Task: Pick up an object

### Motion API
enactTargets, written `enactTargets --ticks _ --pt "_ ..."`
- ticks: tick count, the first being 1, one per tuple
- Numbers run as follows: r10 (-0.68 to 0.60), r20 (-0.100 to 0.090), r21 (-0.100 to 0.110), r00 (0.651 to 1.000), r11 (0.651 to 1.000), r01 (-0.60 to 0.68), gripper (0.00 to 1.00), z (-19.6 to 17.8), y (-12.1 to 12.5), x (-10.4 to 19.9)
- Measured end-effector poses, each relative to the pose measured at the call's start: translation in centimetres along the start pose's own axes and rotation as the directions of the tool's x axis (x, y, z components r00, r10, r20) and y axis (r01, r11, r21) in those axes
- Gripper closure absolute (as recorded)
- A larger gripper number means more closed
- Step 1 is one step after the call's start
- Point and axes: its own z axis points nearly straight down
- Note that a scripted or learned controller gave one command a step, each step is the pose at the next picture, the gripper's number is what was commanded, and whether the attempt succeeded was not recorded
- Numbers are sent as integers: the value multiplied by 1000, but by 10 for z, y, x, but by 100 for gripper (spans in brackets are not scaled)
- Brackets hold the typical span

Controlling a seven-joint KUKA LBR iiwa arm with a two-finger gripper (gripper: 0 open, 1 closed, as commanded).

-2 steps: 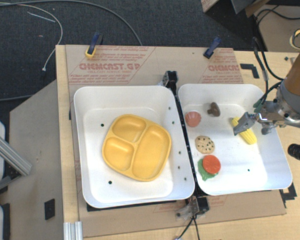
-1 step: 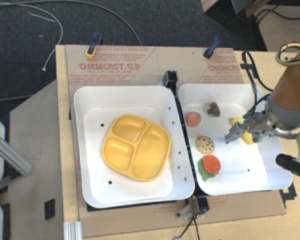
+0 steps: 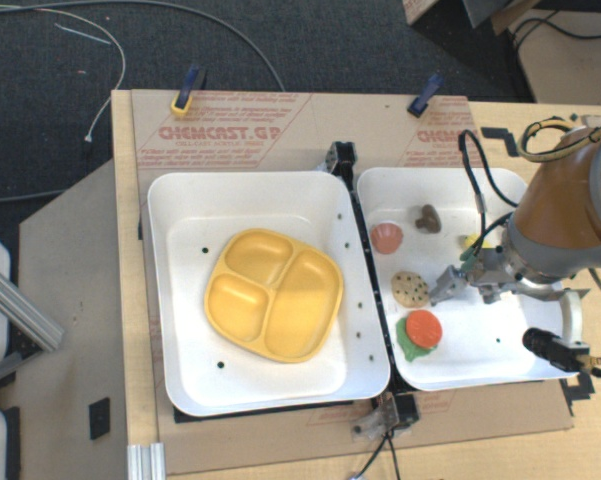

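The right bin [image 3: 480, 363] holds several small objects. A speckled cookie [image 3: 410, 288] lies near its left wall, with a red tomato on a green leaf [image 3: 418, 332] just below it. Farther back are a pink round piece [image 3: 386, 236] and a brown lump [image 3: 427, 218]. My gripper [image 3: 452, 286] hangs low over the middle of this bin, just right of the cookie and above the tomato. I see nothing held in it. A small yellow-green item [image 3: 472, 242] peeks out from behind the arm.
The left bin [image 3: 180, 368] carries a yellow divided plate [image 3: 274, 294]. The grey arm with its orange band [image 3: 560, 203] covers the right bin's right side. Black cables [image 3: 472, 173] loop above the wrist. Blue clamps [image 3: 188, 86] hold the cardboard at the back.
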Motion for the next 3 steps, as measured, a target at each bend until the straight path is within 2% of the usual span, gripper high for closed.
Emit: enactTargets --ticks 1,3 --pt "1 2 -9 1000 1000 -1 100 -15 2 -1" --pt "0 6 -17 1000 1000 0 100 -139 3 -11"
